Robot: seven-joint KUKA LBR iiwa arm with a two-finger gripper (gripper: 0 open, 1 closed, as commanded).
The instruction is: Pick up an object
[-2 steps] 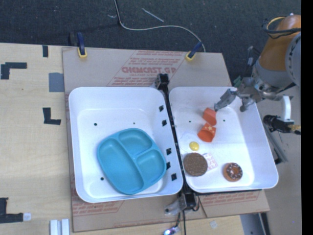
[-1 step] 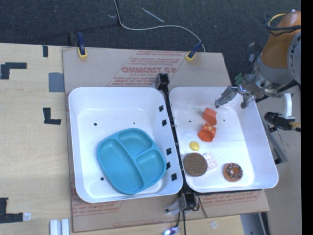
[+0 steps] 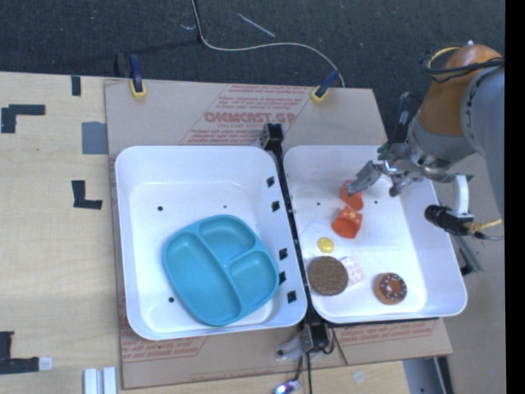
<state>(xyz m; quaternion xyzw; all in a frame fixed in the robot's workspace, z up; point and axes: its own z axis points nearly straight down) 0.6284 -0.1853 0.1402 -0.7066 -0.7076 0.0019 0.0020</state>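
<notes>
In the right bin [image 3: 426,245] lie a small red-orange piece [image 3: 352,195], an orange block [image 3: 348,223], a small yellow piece [image 3: 326,245], a brown round cookie [image 3: 328,276] and a glazed donut [image 3: 390,287]. My gripper [image 3: 374,185] hangs over the upper part of this bin with its fingers spread. The left fingertip [image 3: 355,188] is right at the red-orange piece; whether it touches I cannot tell. Nothing sits between the fingers.
The left bin [image 3: 139,179] holds a blue divided plate [image 3: 220,268]. A pale wrapper [image 3: 353,268] lies beside the cookie. The divider between the bins [image 3: 283,212] carries black clips. A cable [image 3: 262,48] loops across the dark floor behind the bench.
</notes>
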